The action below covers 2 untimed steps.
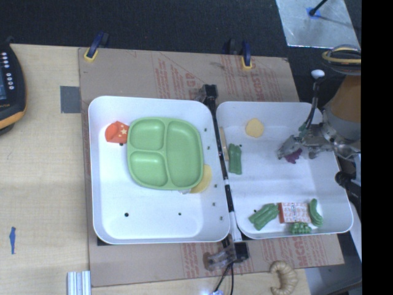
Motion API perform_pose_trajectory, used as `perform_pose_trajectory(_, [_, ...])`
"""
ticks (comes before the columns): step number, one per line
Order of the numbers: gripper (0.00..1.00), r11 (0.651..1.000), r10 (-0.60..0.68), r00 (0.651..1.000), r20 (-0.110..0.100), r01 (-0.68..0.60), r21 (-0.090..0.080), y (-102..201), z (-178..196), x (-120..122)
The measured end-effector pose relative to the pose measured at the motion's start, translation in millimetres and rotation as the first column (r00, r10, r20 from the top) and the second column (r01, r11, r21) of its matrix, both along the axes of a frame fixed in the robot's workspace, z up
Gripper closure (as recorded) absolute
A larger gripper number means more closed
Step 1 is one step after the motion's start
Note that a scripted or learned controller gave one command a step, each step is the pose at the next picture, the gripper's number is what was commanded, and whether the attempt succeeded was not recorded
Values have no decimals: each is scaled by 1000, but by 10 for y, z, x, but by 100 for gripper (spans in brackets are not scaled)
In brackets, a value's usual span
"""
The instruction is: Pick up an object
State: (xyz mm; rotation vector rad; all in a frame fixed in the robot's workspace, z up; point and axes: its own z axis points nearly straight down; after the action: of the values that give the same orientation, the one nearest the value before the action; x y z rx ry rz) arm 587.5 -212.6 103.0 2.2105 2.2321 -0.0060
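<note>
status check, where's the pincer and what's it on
Pincer low in right bin, at a purple item; grasp unconfirmed. Yellow round piece apart to its left. Nothing blocking.

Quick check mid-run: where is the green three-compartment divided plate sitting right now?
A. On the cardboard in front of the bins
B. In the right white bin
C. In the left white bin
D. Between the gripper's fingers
C: the green three-compartment divided plate lies flat inside the left white bin, while the gripper is over the right white bin.
</note>
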Motion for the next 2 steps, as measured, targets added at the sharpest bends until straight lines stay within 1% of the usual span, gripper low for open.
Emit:
perform_pose_trajectory(1, [0,1000,-4,1000,4,4,2,11,-109,528])
perform_pose_trajectory(2, [0,1000,-7,1000,-5,7,3,7,-113,103])
